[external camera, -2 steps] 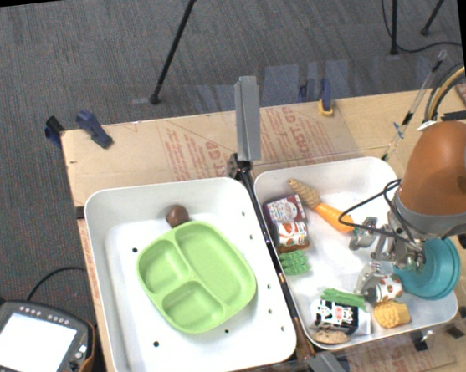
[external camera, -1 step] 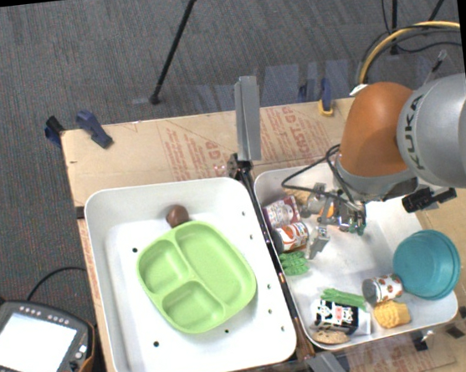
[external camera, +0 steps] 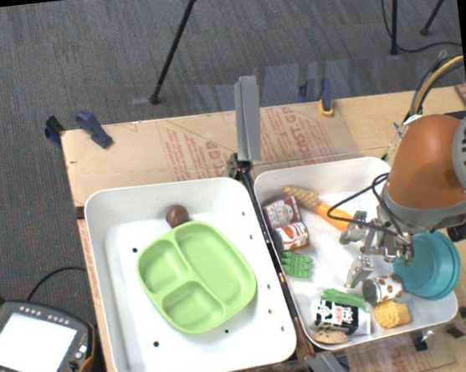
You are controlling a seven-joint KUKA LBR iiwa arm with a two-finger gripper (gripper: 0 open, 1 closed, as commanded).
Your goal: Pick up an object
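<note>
Can [external camera: 386, 288] is lying in the bin [external camera: 315, 167] nearer the arm, squeezed between the bowl [external camera: 433, 270] and the corn [external camera: 391, 314], and it is looking like your closest target. Your gripper [external camera: 366, 269] is hovering just beside it, above the bin floor; you cannot tell whether it is released or clenched, and nothing is showing in its grasp. You are wanting 1 clean descent: centre over the can first, keeping clear of the bowl's rim.
</note>
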